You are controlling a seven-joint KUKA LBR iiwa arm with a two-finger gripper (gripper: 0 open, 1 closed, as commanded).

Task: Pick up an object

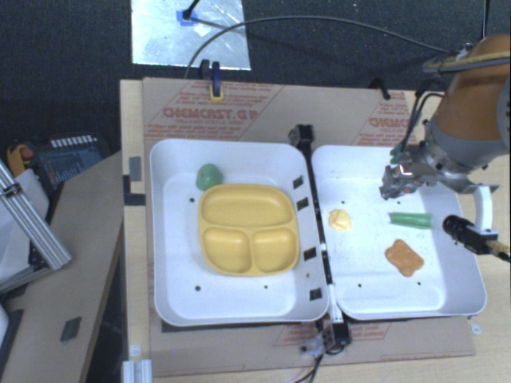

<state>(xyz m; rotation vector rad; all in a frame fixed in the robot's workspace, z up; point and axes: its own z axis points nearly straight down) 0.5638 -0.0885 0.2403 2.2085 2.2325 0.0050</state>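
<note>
In the right bin (375, 300) lie a pale yellow lump (340, 219), a green stick-shaped piece (410, 220) and an orange-brown flat piece (404, 257). My gripper (395, 183) hangs over the upper right part of that bin, just above and left of the green piece. Nothing shows between its fingers. The arm's orange band rises behind it at the right edge.
The left bin (172, 294) holds a yellow divided tray (247, 228) and a small green round object (209, 175) at its upper left. A black clamp (303, 135) sits between the bins at the top. A black fitting (467, 234) juts over the right bin's right side.
</note>
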